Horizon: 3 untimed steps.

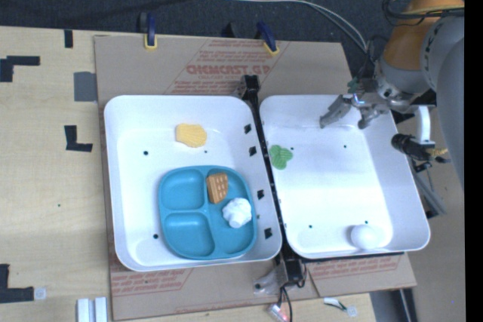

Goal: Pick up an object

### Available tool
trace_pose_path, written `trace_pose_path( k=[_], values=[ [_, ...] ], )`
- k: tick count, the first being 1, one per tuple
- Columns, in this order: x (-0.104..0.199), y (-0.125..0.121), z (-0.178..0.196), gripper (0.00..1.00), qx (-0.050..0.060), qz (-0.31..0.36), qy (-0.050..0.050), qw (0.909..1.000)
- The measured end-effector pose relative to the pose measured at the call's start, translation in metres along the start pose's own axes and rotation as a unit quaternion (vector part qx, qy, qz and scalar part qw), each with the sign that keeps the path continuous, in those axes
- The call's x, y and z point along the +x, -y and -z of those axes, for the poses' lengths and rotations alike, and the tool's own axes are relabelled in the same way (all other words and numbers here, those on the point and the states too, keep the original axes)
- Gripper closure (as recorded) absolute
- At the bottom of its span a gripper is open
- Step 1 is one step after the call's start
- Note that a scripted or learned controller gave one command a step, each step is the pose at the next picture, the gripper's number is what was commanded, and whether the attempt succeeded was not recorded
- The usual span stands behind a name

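- Gripper (349, 117) over right bin's (392, 185) far edge, fingers spread, holding nothing.
- Green object (281, 157) at that bin's left wall; white ball (367, 236) near its front.
- Yellow piece (191, 135) in left bin (124, 162); waffle (217, 187) and white lump (238, 213) on blue tray (181, 226).

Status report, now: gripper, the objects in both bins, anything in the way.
Gripper open, holding nothing, over right bin far edge. Green object and white ball loose in that bin. Nothing in the way.
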State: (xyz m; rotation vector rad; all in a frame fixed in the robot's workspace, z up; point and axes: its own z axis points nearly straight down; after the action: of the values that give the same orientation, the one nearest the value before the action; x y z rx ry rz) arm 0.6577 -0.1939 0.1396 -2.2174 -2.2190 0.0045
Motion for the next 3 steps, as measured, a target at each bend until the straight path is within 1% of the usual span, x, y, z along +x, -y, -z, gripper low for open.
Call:
trace_pose_path(
  k=[1,2,3],
  values=[
    [0.001,0.001,-0.053,0.00,-0.001,0.000,0.000,1.0000],
    [0.001,-0.001,-0.040,1.00,-0.003,0.000,0.001,1.0000],
    [0.003,-0.008,0.021,1.00,-0.005,0.000,0.001,1.0000]
  ],
)
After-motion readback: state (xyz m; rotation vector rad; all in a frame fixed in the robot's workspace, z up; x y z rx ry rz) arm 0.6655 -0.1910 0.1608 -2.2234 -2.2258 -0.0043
